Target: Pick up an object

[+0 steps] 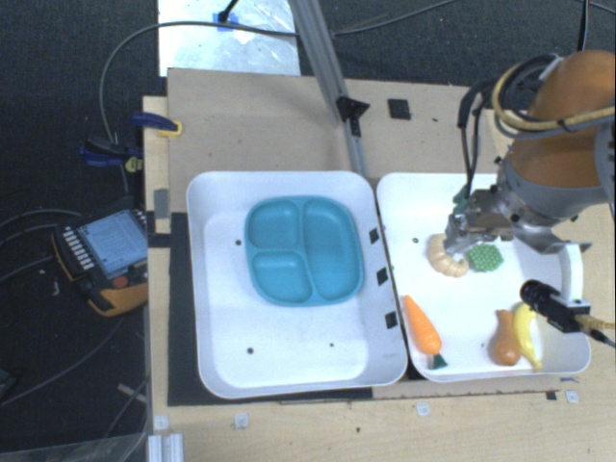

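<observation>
Overhead slanted view of the desk [241,114] carrying two shallow white bins side by side. The left bin [221,354] holds a blue divided plate [304,250]; the right bin [553,369] holds the candidate objects: a beige, lumpy item [445,257] toward the far left part of the bin, a green textured item [486,258] just beside it on the right, an orange carrot [421,326] near the bin's left wall, and a brown pear-like piece [505,340] touching a yellow banana [526,335] at the near right. The arm enters from the right, and its pincer [467,237] hangs directly over the beige and green items, low in the bin; whether it is released or clenched cannot be told, since the wrist body hides the tips, and nothing can be confirmed as grasped. The step in hand appears to be the descent onto a target. To do it well, the pincer should centre on one item alone, probably the beige one, straddling it clear of its green neighbour, close squarely across its narrower width, and lift straight up.
</observation>
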You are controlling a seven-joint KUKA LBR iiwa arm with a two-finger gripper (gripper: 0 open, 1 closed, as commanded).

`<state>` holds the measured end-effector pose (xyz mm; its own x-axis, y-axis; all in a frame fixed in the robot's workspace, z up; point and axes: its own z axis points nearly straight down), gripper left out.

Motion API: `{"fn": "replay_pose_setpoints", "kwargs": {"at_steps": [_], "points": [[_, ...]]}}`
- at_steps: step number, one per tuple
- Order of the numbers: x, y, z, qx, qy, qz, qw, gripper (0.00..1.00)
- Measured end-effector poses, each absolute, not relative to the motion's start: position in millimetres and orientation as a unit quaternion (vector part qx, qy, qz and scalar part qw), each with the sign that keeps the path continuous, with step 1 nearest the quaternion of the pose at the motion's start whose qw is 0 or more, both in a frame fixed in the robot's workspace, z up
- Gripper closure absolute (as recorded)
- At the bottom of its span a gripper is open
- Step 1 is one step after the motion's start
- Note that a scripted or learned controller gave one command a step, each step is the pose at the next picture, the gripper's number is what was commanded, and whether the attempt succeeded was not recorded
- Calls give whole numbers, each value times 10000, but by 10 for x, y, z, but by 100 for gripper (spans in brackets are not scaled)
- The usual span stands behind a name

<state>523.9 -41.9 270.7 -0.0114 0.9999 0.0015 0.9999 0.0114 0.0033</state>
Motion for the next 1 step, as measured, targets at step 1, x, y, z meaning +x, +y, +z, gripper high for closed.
{"fn": "replay_pose_setpoints", "kwargs": {"at_steps": [1], "points": [[5262, 129, 2500, 7036, 7106, 5, -7, 100]]}}
